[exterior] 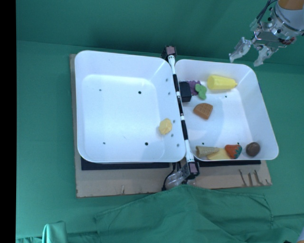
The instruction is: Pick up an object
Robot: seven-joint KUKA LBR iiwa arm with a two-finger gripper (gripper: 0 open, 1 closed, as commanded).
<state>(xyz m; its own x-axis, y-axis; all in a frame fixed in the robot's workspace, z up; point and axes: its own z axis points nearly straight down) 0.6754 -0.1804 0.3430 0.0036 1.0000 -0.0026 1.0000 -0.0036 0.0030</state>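
The metal two-finger gripper [250, 53] hung with fingers spread, gripping nothing, just past the far rim of the right-hand shallow white bin [266, 121]. The task looked to be at the approach stage; the next move called for descending onto something, perhaps the nearby yellow plastic wedge [221, 83].

The setting was a robotics test lab. The surface [42, 118] was draped in plain green cloth, and two shallow white bins [123, 66] sat side by side on a cardboard sheet [118, 190]. Small toy foods [221, 83] served as test objects beneath an industrial arm [289, 9].
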